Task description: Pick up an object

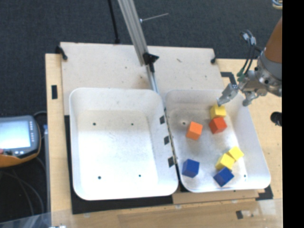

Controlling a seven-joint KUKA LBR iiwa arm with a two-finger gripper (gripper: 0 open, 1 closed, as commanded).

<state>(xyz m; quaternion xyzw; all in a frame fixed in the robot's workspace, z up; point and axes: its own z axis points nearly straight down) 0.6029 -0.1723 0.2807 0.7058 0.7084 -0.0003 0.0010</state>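
Note:
My gripper (pixel 236 99) hangs over the back right corner of the right bin (pixel 249 141), its two fingers spread apart and open, with nothing between them. Just below its left finger (pixel 225 97) sit a yellow cube (pixel 218 111) and a red cube (pixel 218 125), touching each other. An orange cube (pixel 194 130) lies left of them. Near the front of the bin are a blue cube (pixel 190 167), two yellow cubes (pixel 230 157) side by side and another blue cube (pixel 223 176).
The left bin (pixel 118 141) lies beside the right one. A slanted aluminium bar (pixel 135 27) rises from between the bins at the back. A small screen device (pixel 18 137) sits off the bench at the far left.

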